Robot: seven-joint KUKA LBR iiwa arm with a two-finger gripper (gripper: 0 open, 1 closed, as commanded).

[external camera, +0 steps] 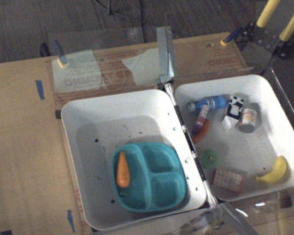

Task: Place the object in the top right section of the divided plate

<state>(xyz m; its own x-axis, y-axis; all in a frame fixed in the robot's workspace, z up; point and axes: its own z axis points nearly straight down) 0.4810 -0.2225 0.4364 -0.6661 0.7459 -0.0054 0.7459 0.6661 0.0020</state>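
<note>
While the divided plate [150,206], teal and rounded, rests flat in the lower half of the left bin [76,153], its contents and surroundings are listed as follows.

Item 1: carrot [121,170], orange. It lies in the plate's long left section. Its long axis runs nearly straight up and down the view, leaning slightly. The narrow tip points to the far edge of the bin and the thick end to the near edge. It is well apart from the plate's top right section [161,155], with the raised divider between the two.

Item 2: plate sections. One long section lies on the left and two smaller ones are stacked on the right.

Item 3: right bin [291,135], touching the left bin along a shared edge. It holds:
- blue bottle [211,103], lying on its side near the far wall
- red-orange object [200,128], just beside the bottle; its kind is unclear
- black-and-white object [235,106], small
- can [248,118], silver, just beside the black-and-white object
- green round object [209,158], near the shared edge
- pinkish packet [227,180], flat, near the front wall
- banana [273,171], yellow, in the front right corner

Item 4: table [24,178], tan, marked with strips of blue tape [39,89].

Item 5: jaws. Whether they are apart or together cannot be told.
</note>
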